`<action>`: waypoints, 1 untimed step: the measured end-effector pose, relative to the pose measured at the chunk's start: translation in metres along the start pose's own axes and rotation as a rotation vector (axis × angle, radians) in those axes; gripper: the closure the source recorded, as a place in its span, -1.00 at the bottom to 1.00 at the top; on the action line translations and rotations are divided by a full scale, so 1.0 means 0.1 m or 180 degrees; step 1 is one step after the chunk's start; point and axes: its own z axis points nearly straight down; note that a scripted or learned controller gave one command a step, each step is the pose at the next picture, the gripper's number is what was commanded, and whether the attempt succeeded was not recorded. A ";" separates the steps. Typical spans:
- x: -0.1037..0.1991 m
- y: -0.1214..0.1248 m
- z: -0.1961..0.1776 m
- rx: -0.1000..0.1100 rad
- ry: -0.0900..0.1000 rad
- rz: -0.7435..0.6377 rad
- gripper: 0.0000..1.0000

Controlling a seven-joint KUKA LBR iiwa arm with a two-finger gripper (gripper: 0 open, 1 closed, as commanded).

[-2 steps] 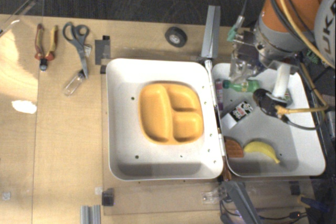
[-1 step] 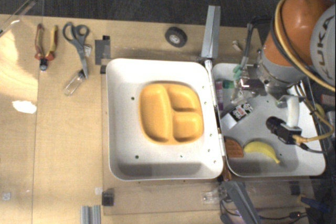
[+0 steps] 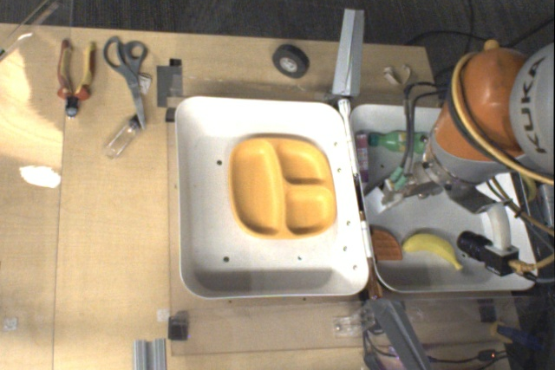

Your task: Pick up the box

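Hanging over the right bin [image 3: 451,280], the gripper [image 3: 401,186] sat mid-bin; whether it was open or closed could not be told. The likeliest box [image 3: 360,159], narrow and purple, lay along that bin's left wall, left of the gripper.

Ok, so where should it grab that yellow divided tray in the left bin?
Probably the ridge between its compartments, coming straight down from above. The yellow tray lies flat in the left bin, open side up, and looks too broad to pinch across; the ridge is the narrow part.
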 end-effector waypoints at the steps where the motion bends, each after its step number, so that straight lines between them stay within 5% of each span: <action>1: 0.37 -0.16 0.00 -0.0001 0.0003 -0.0553 1.00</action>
